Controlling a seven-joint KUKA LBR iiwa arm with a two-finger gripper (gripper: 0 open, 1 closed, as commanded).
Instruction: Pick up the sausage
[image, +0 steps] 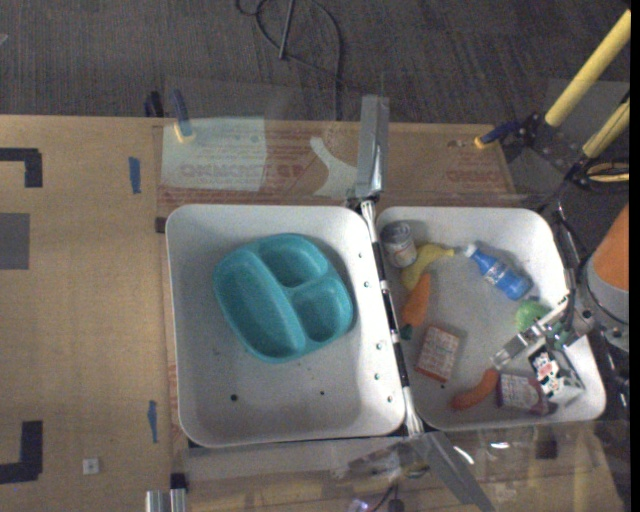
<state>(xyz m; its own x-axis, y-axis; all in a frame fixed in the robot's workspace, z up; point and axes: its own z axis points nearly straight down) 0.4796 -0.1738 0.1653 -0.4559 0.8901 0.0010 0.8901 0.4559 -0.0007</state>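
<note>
The sausage (473, 392) lies near the front edge of the right bin (480, 222), just beside a small cow-patterned carton (543, 372) and a purple-edged packet (518, 392). The gripper (527, 340) hangs above and to its right, apart from it, nothing visible between its fingers; how far they are parted I cannot tell. Further back lie a small card (439, 352), carrot (417, 300), banana (432, 258), can (398, 243), blue bottle (498, 271) and green ball (533, 314); the left bin (200, 400) holds a teal divided plate (284, 295).
</note>
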